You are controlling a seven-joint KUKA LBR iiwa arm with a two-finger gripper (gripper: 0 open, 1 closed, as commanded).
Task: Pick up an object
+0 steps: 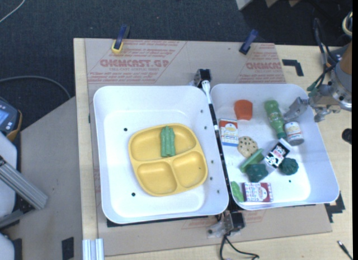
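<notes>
Plastic, paper and board on the bench

The yellow tray looks like smooth matt plastic; both white bins are glossy plastic. The bench sheet seems brown paper-covered board, matt. The green bottle is shiny plastic.

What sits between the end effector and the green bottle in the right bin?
Nothing visible does. The end effector hangs over the right bin's upper right part, with the green bottle just to its left across bare bin floor. A small jar lies below that line, close beside the bottle, and may crowd a grasp.
</notes>
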